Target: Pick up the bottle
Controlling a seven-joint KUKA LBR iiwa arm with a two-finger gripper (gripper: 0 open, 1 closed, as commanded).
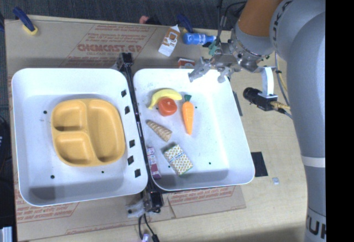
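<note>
A small slim bottle-like thing [152, 162], white with a dark red end, lies along the left wall of the right bin [235, 141], near its front. My gripper [208, 74] hangs over the bin's far edge, well away from the bottle. Its two fingers [194, 74] are spread apart and nothing sits between them. The grey arm with its orange band comes in from the upper right.
The right bin also holds a banana [165, 95], a red tomato [167, 106], a carrot [188, 117], a cone [159, 130] and a patterned box [178, 159]. A yellow divided plate [88, 131] lies in the left bin. A blue clamp [194, 38] and a small carton [169, 41] sit behind the bins.
</note>
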